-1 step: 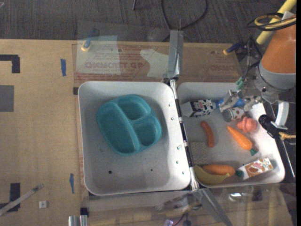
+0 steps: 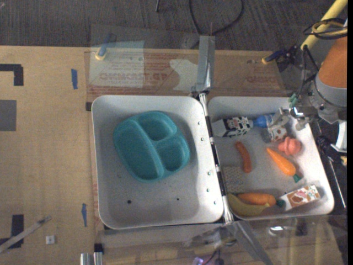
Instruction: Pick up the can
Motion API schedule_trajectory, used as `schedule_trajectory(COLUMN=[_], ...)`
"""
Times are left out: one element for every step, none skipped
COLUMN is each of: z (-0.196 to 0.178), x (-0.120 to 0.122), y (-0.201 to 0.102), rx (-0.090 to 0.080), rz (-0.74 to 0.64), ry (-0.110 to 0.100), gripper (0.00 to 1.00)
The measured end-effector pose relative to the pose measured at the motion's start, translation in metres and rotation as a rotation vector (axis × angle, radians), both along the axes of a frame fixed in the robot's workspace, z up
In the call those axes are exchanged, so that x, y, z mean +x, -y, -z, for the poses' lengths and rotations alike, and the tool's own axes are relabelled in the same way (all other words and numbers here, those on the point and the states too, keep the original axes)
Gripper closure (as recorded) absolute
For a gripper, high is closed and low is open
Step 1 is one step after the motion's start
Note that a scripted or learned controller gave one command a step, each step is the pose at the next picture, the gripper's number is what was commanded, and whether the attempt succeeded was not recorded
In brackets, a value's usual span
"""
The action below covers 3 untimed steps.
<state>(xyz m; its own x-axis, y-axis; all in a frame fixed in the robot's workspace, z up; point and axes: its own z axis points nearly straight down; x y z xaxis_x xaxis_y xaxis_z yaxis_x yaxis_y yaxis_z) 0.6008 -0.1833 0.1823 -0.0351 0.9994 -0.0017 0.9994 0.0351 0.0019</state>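
Note:
The can [image 2: 277,132], small with a pale speckled label, stands near the back of the right bin [image 2: 322,164]. A blue item [image 2: 263,120] lies just to its left. My gripper [image 2: 292,114] hangs at the bin's back right corner, just above and to the right of the can, under the grey wrist and orange band [image 2: 336,70]. Whether it touches the can I cannot tell.
The right bin also holds a cow-print carton [image 2: 234,126], a pink toy [image 2: 290,146], a sausage [image 2: 243,156], a carrot [image 2: 282,163], a banana [image 2: 242,204], an orange piece [image 2: 257,197] and a juice carton [image 2: 299,196]. A teal divided plate [image 2: 151,145] lies in the left bin [image 2: 110,203].

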Motion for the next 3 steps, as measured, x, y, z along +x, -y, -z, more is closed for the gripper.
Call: schedule_trajectory(z=[0.080, 0.081, 0.093], x=[0.004, 0.004, 0.063], y=[0.009, 0.009, 0.032], rx=[0.000, 0.000, 0.017], rz=[-0.073, -0.073, -0.088], ry=[0.003, 0.002, -0.022], gripper=[0.00, 0.00, 0.00])
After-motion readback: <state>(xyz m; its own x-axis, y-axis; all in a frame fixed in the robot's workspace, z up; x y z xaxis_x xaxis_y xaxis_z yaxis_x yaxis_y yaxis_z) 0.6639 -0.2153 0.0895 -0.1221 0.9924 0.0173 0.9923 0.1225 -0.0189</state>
